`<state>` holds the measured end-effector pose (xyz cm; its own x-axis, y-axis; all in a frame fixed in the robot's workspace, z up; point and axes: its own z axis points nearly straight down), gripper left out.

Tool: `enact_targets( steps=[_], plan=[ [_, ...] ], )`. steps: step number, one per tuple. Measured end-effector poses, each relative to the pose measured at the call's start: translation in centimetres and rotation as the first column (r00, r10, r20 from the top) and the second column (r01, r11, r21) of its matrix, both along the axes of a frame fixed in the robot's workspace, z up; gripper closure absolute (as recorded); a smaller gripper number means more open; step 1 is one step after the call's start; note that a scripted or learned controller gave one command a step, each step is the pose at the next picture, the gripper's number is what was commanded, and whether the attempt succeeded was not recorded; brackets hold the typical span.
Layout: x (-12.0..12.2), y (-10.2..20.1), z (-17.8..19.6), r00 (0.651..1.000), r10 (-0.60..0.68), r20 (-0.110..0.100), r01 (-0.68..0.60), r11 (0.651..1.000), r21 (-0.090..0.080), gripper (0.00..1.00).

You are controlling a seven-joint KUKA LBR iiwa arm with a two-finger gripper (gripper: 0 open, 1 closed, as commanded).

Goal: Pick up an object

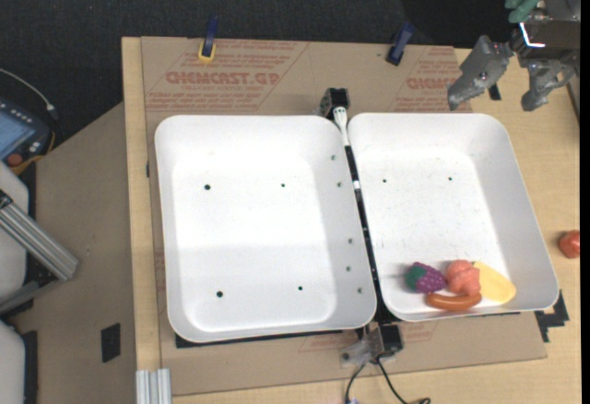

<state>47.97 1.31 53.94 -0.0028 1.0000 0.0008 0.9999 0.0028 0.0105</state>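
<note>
Several toy foods lie together in the front corner of the right bin (433, 199): a purple grape bunch (426, 278), an orange-red piece (464, 276), a yellow piece (496, 286) and a red-orange sausage (453, 302). My gripper (502, 84) hangs above the bench's far right, just beyond the right bin's back edge and far from the toys. Its two grey fingers (472, 75) are spread apart with nothing between them.
The left bin (253, 227) lies beside the right one, with a black divider strip (355, 199) between them. A small orange object (570, 244) lies on the bench to the right of the right bin. Blue clamps (208, 41) hold the cardboard's back edge.
</note>
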Motion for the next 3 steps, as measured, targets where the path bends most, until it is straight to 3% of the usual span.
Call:
enact_targets(
  steps=[1, 2, 3],
  plan=[
    [-0.2, -3.7, -15.5, 1.000, -0.008, -0.028, 0.008, 1.000, -0.002, 0.00],
    [0.0, -0.4, -5.6, 1.000, 0.001, 0.002, -0.001, 1.000, 0.000, 0.00],
    [0.0, 2.1, 0.0, 1.000, 0.000, -0.001, 0.000, 1.000, 0.001, 0.00]
  ],
)
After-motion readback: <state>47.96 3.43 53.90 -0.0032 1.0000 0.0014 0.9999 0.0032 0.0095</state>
